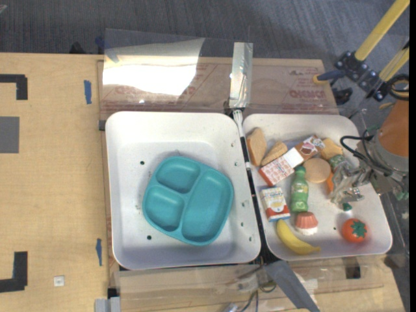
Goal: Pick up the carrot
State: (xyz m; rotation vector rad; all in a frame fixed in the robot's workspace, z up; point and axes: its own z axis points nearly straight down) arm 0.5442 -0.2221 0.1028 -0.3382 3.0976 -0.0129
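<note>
I see two white bins side by side in the middle of the frame. The left bin (123,174) holds a teal divided plate (188,200), sitting slightly rotated, nothing on it.

The right bin (380,239) is cluttered with toy food. Upper left of that bin: two bread pieces (263,148) leaning together. Just right of them a red-and-white carton (279,169), and below it a small juice box (275,203). A green bottle (299,190) stands upright between the juice box and a round tan bun (318,171). A strawberry (306,223) lies below the bottle, touching the banana (296,237) near the bin's lower edge. A tomato (355,230) sits in the bin's lower right corner, apart from the rest.

The carrot (330,182) I read as the thin orange sliver just right of the bun, at the gripper's left side, mostly hidden by the metal.

The gripper (348,188) is down in the right bin, at the right-centre of the frame, with the arm's orange band (396,132) at the frame's right edge. The gripper sits touching or just beside the carrot; I cannot tell whether it is apart, together or clamped on anything, too much clutter and cabling.
</note>
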